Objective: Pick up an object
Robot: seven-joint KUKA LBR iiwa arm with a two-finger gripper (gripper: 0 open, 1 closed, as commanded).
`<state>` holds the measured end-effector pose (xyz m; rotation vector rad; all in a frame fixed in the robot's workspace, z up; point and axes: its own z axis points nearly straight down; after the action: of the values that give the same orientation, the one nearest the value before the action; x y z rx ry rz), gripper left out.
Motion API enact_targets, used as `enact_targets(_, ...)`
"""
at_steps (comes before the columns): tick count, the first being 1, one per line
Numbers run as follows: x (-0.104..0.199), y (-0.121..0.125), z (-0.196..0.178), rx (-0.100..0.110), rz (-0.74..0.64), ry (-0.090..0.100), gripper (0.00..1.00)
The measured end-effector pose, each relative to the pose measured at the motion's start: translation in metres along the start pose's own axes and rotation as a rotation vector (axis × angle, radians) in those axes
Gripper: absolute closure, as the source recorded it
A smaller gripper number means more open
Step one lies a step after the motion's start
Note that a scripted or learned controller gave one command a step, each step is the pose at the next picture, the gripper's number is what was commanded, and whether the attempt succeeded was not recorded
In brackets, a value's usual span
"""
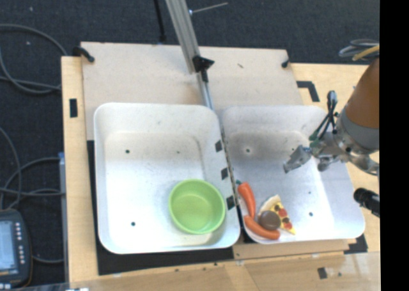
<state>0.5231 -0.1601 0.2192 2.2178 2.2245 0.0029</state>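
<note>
The gripper [300, 158] is hovering over the middle of the right bin [332, 213], and the things worth picking are lying toward the near left from it, bunched in that bin's near-left corner. There a small white plate [250, 235] is carrying a carrot [248, 197] that is leaning up along the bin's left wall, its long axis running near to far, a hot dog [261, 229] lying across the plate's near edge from left to right, a brown round piece [269, 220] and a pizza slice [279, 210]. The pizza slice is sitting nearest to the gripper, yet still apart from it. In the left bin [115, 155] a green bowl [197, 206] is resting against the near right corner, farther off across the divider.

The arm [363, 114] is reaching in from the right with its wrist bent left and downward. The fingers are too blurred to say how far they are parted; nothing is showing between them.
</note>
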Motion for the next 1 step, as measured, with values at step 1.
enact_targets(1, -0.0002, 0.0000, -0.0001, -0.001, 0.001, 0.000, 0.00)
